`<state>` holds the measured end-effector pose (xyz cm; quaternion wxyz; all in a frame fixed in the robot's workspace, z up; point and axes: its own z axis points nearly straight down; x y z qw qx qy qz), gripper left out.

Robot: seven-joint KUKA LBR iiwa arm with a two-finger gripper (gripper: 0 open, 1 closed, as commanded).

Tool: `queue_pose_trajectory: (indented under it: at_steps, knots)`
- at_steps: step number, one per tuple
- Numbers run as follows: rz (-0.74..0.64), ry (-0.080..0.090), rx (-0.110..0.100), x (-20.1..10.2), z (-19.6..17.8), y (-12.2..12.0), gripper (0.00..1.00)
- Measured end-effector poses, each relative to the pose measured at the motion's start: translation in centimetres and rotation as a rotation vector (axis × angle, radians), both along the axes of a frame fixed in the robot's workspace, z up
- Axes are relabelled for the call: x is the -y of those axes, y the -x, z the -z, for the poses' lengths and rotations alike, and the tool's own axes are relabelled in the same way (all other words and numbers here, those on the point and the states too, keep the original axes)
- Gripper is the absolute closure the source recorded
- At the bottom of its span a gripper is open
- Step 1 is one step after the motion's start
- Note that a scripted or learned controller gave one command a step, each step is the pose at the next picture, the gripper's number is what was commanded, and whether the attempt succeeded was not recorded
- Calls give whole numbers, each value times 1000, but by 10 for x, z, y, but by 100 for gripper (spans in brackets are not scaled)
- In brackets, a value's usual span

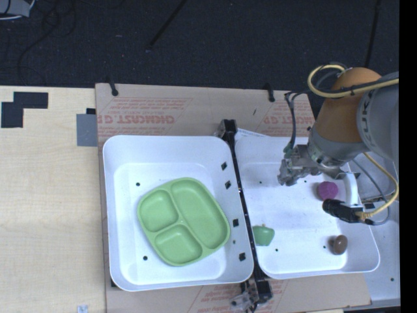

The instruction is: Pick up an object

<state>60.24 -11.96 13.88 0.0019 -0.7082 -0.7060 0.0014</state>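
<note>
Three loose objects lay in right bin: purple piece nearest gripper, brown ball, green piece. Gripper's grasp state unclear. Best centre over purple piece, descend straight.

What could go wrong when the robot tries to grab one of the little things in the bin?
The tool sits over bare floor of the right bin, so it might close on nothing. The green object lies against the bin's left wall, which could block a finger. The small brown object looks round and may roll away. The purple object is half hidden by the arm.
</note>
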Motion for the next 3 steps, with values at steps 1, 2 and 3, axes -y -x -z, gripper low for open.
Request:
queue_pose_trajectory:
  at_steps: [1, 2, 3]
  knots:
    - [-3, 1, 8, -2, -61, 5, 100]
    - [-4, 1, 8, -10, -110, 9, 100]
    - [-3, 0, 5, -8, -126, 9, 100]
